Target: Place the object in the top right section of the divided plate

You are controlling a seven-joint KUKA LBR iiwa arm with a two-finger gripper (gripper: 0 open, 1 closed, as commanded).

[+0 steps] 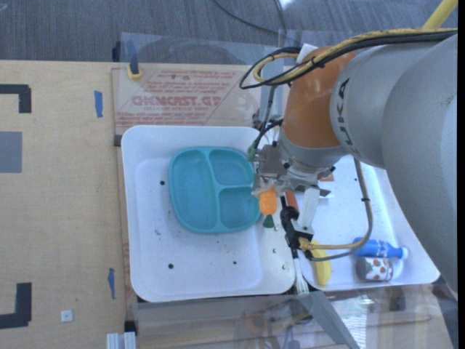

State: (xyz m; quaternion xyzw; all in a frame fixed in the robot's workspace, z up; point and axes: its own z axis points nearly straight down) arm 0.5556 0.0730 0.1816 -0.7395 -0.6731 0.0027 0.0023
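The gripper sits low between the two bins, at the plate's right edge, and an orange object appears directly at its tip; whether the object is clamped cannot be told, because the wrist hides the tip. The object is small, orange and rounded, with a dark green bit just below it. The plate, teal with three sections, lies immediately left of the gripper in the left bin.

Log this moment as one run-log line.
arm: over bin divider | gripper: at divided plate right edge | orange object: at gripper, hold unclear | plate sections: bare
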